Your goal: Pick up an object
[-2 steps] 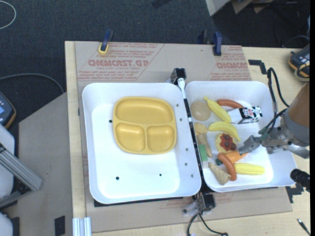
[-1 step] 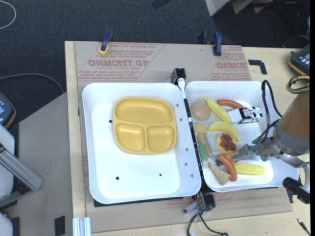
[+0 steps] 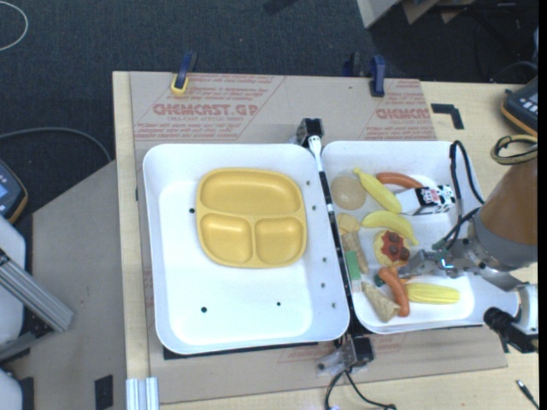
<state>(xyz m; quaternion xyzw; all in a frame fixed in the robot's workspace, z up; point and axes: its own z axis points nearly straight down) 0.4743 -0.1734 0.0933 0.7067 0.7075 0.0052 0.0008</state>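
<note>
Corn cob (image 3: pixel 433 294) lies crosswise (left-right).

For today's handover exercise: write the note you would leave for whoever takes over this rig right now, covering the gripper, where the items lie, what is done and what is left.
Gripper: low in the right bin, among the toy food; whether it grips anything cannot be told from this view.
Right bin: corn cob, carrot, pizza slice, two bananas, sausage, round biscuit, all lying in the bin.
Left bin: yellow divided plate.
Done: arm has reached into the pile.
Left: nothing is visibly lifted; confirm a grasp and raise one item.
</note>
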